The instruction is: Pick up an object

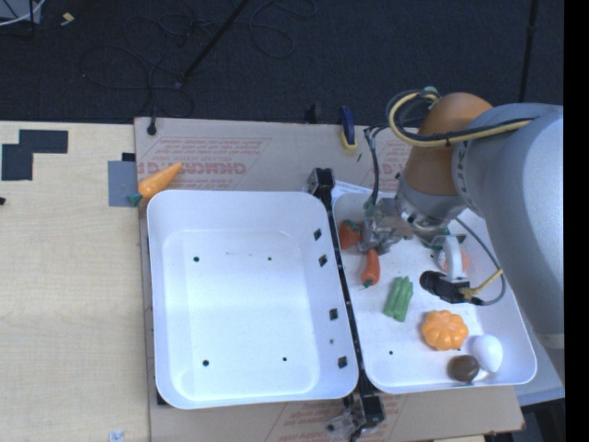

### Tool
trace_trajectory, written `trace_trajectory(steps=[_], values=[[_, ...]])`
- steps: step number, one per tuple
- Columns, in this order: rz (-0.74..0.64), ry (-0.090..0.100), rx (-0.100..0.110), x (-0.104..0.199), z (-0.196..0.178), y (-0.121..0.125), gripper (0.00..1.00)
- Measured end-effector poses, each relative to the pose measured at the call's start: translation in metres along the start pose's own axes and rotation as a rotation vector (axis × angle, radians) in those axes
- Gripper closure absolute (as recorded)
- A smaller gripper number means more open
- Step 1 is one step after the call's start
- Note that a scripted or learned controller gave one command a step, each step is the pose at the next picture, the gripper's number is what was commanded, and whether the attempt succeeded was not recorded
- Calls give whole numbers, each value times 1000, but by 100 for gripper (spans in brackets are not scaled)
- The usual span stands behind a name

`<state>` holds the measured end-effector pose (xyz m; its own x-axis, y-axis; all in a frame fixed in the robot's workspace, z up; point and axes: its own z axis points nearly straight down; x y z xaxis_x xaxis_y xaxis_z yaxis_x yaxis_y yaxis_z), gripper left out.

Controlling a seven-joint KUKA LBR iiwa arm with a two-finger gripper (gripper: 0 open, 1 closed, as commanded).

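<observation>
Several small toys are sitting in the right bin (515, 376); the gripper (375, 238) is hanging low over the orange-red carrot-like piece (370, 268), apparently lining up a grasp, though whether it is open or closed I cannot tell. Near that piece, a green pod (398, 298), an orange pumpkin (444, 330), a white egg (486, 350) and a brown lump (463, 368) are lying apart, leaving reaching room. Outside, another carrot (158, 180) is resting on the bench (74, 274) beside the left bin (166, 376).

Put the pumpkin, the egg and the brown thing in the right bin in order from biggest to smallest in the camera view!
1. pumpkin, biggest.
2. egg, a bit smaller.
3. brown thing, smallest, though the egg is close in size.
</observation>
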<state>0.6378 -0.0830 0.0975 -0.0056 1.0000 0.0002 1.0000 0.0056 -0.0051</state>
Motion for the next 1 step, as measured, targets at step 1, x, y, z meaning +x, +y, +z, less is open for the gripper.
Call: trace_trajectory(steps=[1], values=[[-1, 3, -13, 65, -97, 8, 100]])
